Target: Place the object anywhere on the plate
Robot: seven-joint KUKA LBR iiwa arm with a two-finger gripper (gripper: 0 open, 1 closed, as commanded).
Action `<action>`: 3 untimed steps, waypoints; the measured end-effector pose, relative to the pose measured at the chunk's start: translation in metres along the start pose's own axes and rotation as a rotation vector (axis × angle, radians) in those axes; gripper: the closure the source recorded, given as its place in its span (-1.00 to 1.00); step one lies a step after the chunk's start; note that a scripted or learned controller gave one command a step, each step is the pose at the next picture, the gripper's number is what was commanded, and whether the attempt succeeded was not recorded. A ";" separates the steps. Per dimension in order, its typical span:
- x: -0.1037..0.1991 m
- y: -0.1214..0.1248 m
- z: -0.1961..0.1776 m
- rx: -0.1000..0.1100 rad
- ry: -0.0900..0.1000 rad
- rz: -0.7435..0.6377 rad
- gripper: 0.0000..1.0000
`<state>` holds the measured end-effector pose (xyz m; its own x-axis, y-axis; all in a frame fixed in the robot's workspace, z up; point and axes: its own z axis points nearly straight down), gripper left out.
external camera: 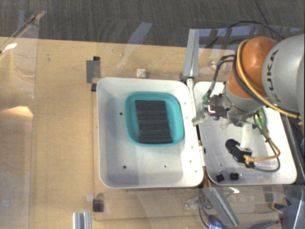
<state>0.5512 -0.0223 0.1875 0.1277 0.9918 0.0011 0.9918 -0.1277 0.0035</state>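
The grey arm [281,75] reaches in from the right and bends downward, its orange band [250,63] sitting just above the wrist. The wrist points straight down, seen from above, so the gripper [228,118] beneath it is mostly hidden by the arm's own body. Cables loop around the wrist.
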 end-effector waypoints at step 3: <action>0.000 0.000 0.000 0.000 0.000 0.000 -1.00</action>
<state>0.5512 -0.0223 0.1875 0.1277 0.9918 0.0011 0.9918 -0.1277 0.0035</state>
